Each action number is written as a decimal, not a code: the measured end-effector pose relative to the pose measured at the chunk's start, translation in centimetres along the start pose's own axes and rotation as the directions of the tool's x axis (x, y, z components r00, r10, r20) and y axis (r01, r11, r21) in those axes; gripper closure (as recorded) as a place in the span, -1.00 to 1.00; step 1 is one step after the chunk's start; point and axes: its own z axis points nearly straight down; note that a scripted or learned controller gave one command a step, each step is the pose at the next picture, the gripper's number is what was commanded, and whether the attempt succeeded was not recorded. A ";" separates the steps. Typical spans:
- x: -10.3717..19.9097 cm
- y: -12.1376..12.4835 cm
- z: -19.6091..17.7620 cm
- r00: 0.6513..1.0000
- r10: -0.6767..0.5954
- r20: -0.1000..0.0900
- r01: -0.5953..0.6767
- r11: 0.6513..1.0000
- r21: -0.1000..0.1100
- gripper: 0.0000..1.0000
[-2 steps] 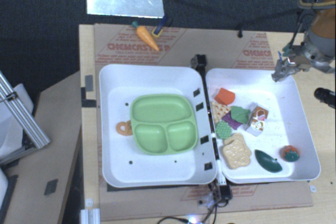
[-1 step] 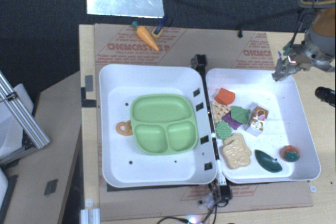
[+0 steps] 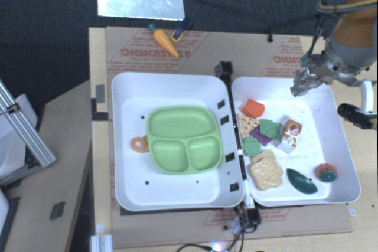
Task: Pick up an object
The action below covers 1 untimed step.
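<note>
Pincer point(image 3: 300, 87) hovers over right bin's point(image 3: 342, 144) far edge.

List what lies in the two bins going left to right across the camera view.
Pretzel → green divided plate → orange block → small carton → dark green leaf-shaped piece → orange-and-green round toy. The clustered pieces beside the divider overlap, so they are left out.
</note>
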 end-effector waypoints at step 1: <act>4.9 -2.2 1.0 1.000 0.001 0.000 -0.001 1.000 0.003 1.00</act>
